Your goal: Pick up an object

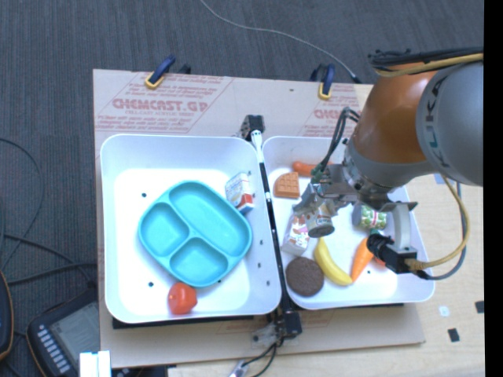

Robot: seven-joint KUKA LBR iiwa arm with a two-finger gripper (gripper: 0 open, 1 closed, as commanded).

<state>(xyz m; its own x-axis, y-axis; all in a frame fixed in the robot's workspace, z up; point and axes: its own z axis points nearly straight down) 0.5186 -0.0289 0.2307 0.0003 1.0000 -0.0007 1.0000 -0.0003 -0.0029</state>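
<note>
The grey KUKA arm with its orange band [409,128] enters from the upper right of the frame and reaches down over the right-hand shallow white bin [420,289]; its twin, the left-hand shallow white bin [110,210], lies beside it at centre left, making two bins on one brown fibreboard sheet [157,104]. The two-finger gripper [322,210] sits low at the centre of the right bin; whether it is released or clenched on anything cannot be told, as the wrist hardware masks it. The left bin carries one turquoise three-compartment plastic tray [195,232], one small white carton with red print [240,191] touching the tray's upper right rim, and one red tomato-like ball [181,298] at the lower edge. The right bin carries the candidate objects: one yellow plastic banana [332,262], one dark brown round cookie [304,276] at the lower left, one orange waffle-textured wedge [287,184] at the upper left, two orange carrots, one long carrot [361,259] beside the banana and one short carrot [303,166] at the top, one green-labelled small can [370,217], and one pale printed packet [298,236] just below the gripper. Assessment: the packet and the grey cylindrical item [320,226] lie nearest; a sound grasp calls for straddling a single item, descending vertically and avoiding the neighbouring banana.
</note>
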